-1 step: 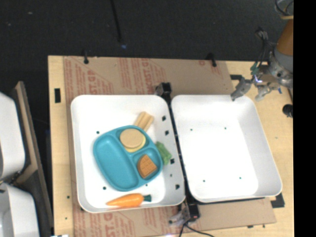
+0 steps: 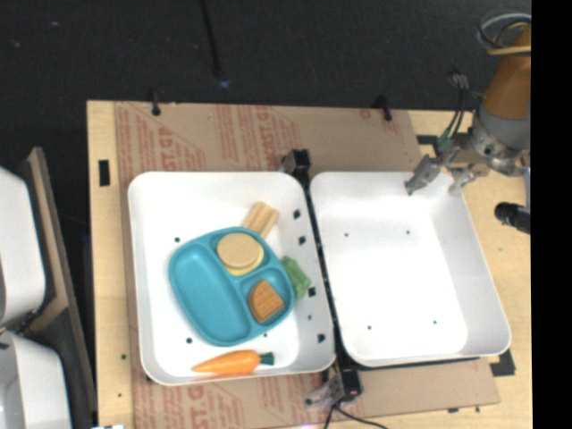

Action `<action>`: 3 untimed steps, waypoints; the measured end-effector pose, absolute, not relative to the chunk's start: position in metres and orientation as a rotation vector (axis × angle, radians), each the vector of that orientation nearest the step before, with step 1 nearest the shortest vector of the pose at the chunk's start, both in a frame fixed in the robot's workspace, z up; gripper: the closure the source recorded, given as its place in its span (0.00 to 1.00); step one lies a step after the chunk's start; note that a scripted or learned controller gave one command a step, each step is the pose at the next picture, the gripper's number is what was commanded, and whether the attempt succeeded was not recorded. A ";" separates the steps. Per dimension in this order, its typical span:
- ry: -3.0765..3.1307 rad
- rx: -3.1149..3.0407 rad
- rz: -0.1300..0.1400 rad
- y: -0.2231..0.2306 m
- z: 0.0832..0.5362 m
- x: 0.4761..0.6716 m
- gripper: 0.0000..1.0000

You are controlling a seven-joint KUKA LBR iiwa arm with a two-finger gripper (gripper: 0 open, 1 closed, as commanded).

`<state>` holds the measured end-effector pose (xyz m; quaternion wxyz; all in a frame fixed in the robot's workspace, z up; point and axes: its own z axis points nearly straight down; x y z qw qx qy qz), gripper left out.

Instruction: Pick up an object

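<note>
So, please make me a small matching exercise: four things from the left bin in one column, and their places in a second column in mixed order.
Things:
1. carrot
2. blue tray
3. round cracker
4. green piece

Places:
A. in the tray's upper compartment
B. against the tray's right edge
C. on the bin floor, by the near wall
D. in the middle of the left bin

Pairs: 1-C, 2-D, 3-A, 4-B

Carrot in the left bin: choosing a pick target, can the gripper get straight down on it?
Probably yes. The carrot lies alone by the bin's near wall, nothing over it; the gripper sits over the right bin.
</note>
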<state>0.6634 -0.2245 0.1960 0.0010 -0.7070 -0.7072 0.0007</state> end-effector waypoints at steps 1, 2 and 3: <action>-2.219 -2.219 0.003 -0.221 0.140 0.653 0.00; -2.220 -2.220 0.003 -0.222 0.099 0.653 0.00; -2.224 -2.223 -0.001 -0.222 0.112 0.654 1.00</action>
